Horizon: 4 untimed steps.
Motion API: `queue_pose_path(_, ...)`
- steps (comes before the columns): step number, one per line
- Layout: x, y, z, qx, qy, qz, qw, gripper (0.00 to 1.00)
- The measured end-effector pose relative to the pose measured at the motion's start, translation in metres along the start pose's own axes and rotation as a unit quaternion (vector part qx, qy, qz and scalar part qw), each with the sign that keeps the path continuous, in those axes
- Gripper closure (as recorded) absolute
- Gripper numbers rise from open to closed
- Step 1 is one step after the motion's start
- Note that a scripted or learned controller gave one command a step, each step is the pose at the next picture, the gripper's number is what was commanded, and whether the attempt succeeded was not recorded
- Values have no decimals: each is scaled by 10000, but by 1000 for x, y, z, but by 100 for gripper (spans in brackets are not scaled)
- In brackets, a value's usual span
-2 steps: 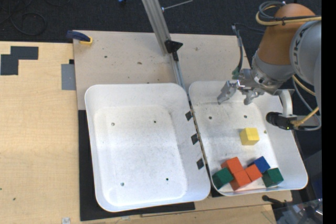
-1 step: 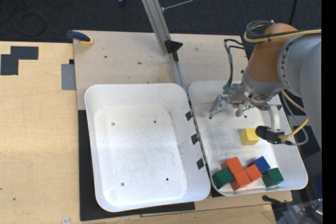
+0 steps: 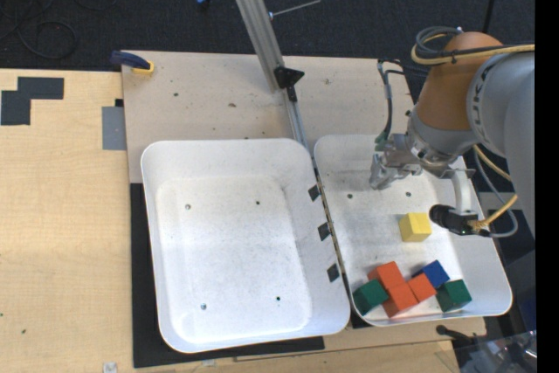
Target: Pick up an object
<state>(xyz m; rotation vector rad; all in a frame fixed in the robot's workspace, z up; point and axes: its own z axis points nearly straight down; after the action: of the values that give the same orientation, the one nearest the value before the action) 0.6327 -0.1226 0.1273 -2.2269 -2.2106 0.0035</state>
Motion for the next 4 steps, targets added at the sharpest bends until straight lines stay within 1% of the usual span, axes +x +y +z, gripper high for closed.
queue_pose_path(1, 0, -8, -47, -32, -5, 2, 10000, 100)
queue_pose_path(2, -2, -8, -88, -33, -6, -14, 10000, 100)
queue_pose_path(3, 42, -31, -99, -1, 7, -53, 10000, 100)
queue_pose_path(4, 99, -55, -101, 4, 9, -60, 10000, 100)
